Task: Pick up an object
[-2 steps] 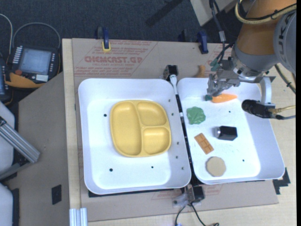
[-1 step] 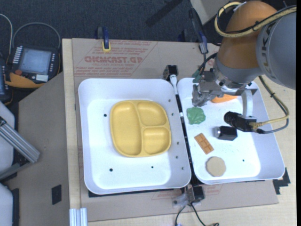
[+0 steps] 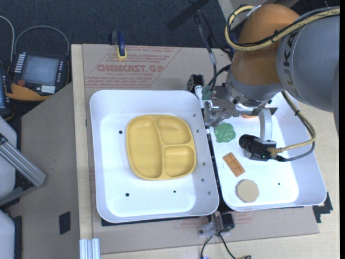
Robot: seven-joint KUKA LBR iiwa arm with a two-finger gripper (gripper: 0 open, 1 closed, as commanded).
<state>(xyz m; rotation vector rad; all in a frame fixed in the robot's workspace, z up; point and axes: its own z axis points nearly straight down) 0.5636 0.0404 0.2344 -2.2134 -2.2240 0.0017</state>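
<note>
- arm (image 3: 264, 47): reaches in from the right, with its wrist hanging low over the far left part of the right bin (image 3: 302, 188).
- gripper (image 3: 218, 112): sits under the wrist, close to the wall the two bins share. the wrist body hides it, so whether it is open or closed cannot be told, and nothing can be seen gripped in it.
- green piece (image 3: 224, 132): lies on the right bin floor just beside the gripper on its near side. contact cannot be confirmed.
- brown wafer (image 3: 234, 164): lies flat and slanted, nearer the camera than the green piece and apart from it.
- tan disc (image 3: 247, 190): lies flat near the right bin's front edge, just beyond the wafer.
- left bin (image 3: 108, 144): holds a yellow divided tray (image 3: 160, 146), well apart from the gripper.
</note>
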